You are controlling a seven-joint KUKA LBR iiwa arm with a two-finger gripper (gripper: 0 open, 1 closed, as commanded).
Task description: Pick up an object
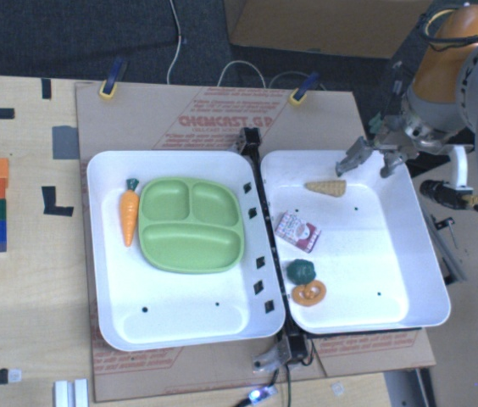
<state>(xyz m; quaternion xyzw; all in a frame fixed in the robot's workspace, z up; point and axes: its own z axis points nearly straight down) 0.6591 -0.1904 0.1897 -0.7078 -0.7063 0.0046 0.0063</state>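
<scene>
The grey two-finger gripper (366,159) hung over the far right corner of the right-hand shallow white bin (417,227), its two fingers spread wide apart with nothing between them. Just below and to the left of the nearer fingertip, a tan wedge-shaped cone piece (327,188) lay flat on the bin floor, close to the gripper but apart from it. Nearer the bin's middle lay a small pink-and-white packet (297,231), and toward the front sat a dark green lump (300,270) touching an orange pretzel-shaped toy (310,292). The left-hand white bin (112,303) held a green divided plastic plate (192,225) with an orange toy carrot (129,213) just beside its left edge.
</scene>
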